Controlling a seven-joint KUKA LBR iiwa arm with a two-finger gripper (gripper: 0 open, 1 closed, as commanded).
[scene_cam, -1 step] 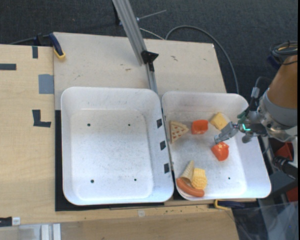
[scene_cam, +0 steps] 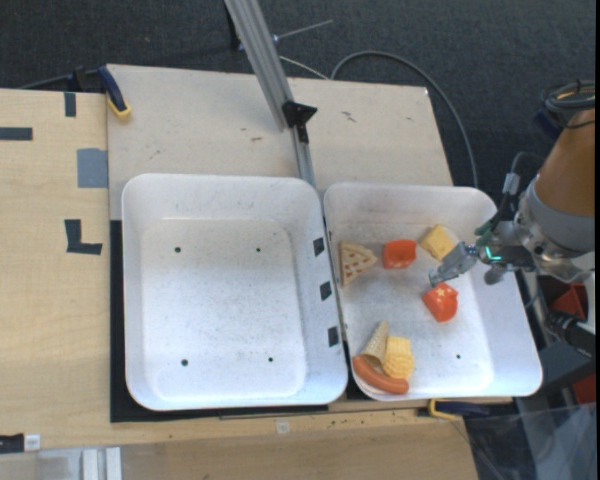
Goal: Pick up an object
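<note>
Front of right bin (scene_cam: 500,363): we see a red sausage (scene_cam: 379,375) against the near rim, with a yellow corn piece (scene_cam: 398,354) and a pale cone-shaped wedge (scene_cam: 377,339) just beside it.
Middle of right bin: we find a red block (scene_cam: 441,302) lying on the floor of the bin, just below the jaws (scene_cam: 450,268).
Jaws: they reach in from the right over the bin; we cannot tell how far apart they stand, and we see nothing between them.
Further back: an orange-red piece (scene_cam: 399,254), a tan waffle-like triangle (scene_cam: 355,262) and a yellow block (scene_cam: 439,241).
Left bin (scene_cam: 145,208): white, speckled.
Table (scene_cam: 40,208): light wood with grey tape marks.
</note>
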